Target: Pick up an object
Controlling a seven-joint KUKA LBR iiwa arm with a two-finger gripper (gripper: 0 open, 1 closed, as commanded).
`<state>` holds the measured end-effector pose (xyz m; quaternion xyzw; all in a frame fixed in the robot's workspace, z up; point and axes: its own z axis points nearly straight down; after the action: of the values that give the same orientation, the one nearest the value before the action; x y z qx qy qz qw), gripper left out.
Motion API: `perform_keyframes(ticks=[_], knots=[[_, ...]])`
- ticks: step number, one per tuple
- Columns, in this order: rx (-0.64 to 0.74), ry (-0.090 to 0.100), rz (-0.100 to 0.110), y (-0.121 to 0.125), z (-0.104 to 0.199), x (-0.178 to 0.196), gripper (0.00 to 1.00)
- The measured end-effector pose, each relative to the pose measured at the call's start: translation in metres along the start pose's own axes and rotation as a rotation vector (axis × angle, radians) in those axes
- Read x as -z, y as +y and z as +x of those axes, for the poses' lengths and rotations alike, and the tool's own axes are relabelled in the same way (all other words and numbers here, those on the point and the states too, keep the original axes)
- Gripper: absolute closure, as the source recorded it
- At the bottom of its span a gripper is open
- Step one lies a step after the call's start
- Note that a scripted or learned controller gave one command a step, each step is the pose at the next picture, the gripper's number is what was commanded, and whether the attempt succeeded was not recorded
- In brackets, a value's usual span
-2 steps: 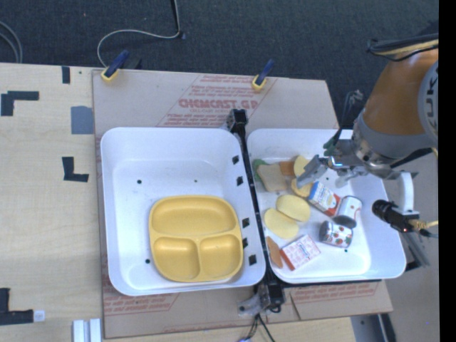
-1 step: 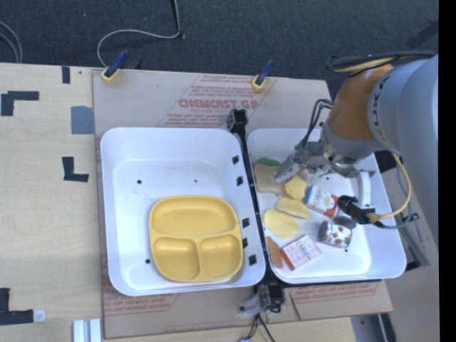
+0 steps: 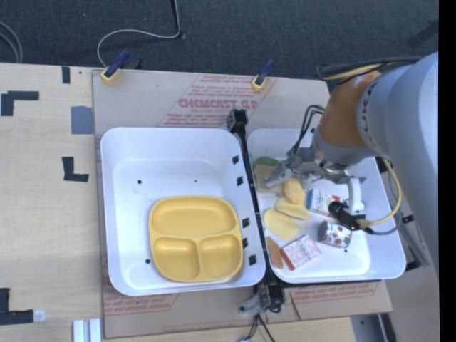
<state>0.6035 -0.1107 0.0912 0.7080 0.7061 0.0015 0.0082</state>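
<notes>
One arm (image 3: pixel 370 112) low over right bin (image 3: pixel 381 262)

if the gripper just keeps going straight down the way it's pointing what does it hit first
Most likely the pale yellow food pieces heaped in the right bin, just under the gripper. The nearest is the small yellow piece. Depth is hard to judge from this slanted view, so it might meet the bin floor beside them instead.

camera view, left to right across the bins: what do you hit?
left bin → yellow divided tray → divider between the bins → pale yellow pieces → small red-and-white packet → arm's orange band
</notes>
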Motion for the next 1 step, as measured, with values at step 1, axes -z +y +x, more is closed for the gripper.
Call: perform_keyframes(ticks=[1], knots=[[0.007, 0.015, 0.017, 0.0184, -0.0106, -0.0020, 0.00]])
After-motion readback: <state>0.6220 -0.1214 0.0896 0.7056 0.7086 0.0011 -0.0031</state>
